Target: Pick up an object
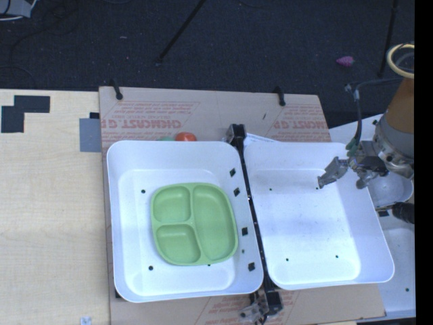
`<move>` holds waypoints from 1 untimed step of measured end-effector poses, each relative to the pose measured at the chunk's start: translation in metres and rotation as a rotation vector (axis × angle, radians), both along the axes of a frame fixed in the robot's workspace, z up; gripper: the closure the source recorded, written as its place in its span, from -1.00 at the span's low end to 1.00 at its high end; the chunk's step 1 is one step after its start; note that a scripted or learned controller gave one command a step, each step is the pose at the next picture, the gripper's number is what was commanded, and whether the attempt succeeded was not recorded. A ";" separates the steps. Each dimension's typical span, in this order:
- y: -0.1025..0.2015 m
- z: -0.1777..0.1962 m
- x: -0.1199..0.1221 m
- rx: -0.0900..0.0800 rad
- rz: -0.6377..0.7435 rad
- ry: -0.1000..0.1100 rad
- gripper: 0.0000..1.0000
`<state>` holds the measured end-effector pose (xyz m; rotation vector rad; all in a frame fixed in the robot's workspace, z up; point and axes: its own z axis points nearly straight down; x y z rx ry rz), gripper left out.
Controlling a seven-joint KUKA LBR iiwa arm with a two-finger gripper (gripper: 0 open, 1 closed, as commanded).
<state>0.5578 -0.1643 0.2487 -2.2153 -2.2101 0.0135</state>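
Green plastic tray point(194, 223) — rounded, three-compartment — lies in left bin point(125, 181); end effector point(345, 171) spread, holding nothing.

You have lots of room in the right bin point(318, 249); its floor is bare. In the left bin point(128, 181), the green plate point(194, 223) fills the middle, with thin bare strips around it. The black clips point(245, 208) stand between the bins. A red thing point(185, 137) sits behind the left bin's back wall.

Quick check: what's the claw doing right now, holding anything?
Claw: open, nothing between its fingers, hovering over the right bin near its far right corner.
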 end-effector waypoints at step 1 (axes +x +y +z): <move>0.000 0.008 0.002 -0.003 0.002 -0.014 -1.00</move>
